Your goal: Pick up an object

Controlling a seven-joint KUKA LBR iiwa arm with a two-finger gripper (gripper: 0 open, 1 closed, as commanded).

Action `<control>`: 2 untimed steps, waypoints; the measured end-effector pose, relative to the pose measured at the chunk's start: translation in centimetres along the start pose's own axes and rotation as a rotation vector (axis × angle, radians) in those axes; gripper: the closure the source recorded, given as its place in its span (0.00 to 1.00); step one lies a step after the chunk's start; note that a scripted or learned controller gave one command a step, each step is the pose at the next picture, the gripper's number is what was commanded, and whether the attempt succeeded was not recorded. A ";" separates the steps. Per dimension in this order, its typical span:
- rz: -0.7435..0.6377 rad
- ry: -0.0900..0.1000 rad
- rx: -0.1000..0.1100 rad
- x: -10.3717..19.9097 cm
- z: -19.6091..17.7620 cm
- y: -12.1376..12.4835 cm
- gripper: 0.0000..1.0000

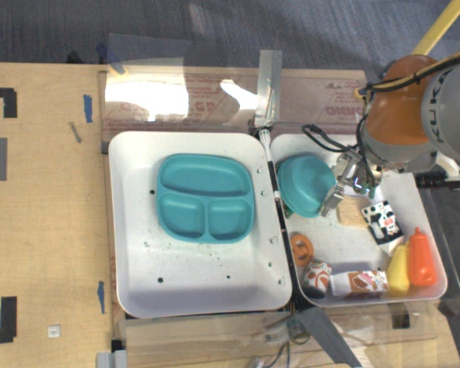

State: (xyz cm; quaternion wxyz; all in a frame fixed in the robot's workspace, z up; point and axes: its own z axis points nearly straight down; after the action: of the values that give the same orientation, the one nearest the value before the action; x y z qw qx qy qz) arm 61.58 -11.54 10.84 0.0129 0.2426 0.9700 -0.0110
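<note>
The left bin carries a teal divided plate at its middle. The right bin holds the teal bowl, tipped against its left wall near the far corner. The gripper hangs just right of the bowl's rim — how far its tips part, I cannot tell, and nothing shows gripped between them.

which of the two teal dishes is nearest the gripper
The teal bowl in the right bin, beside the gripper; the teal divided plate lies in the left bin.

Gripper beside teal bowl — right bin
</note>
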 end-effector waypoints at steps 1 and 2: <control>0.072 0.001 -0.018 2.2 1.3 -2.3 0.00; 0.313 0.021 -0.001 -0.9 2.0 0.6 0.00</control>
State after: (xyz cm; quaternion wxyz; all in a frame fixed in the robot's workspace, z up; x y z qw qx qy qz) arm 62.72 -11.45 8.83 0.0043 0.3908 0.9205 -0.0056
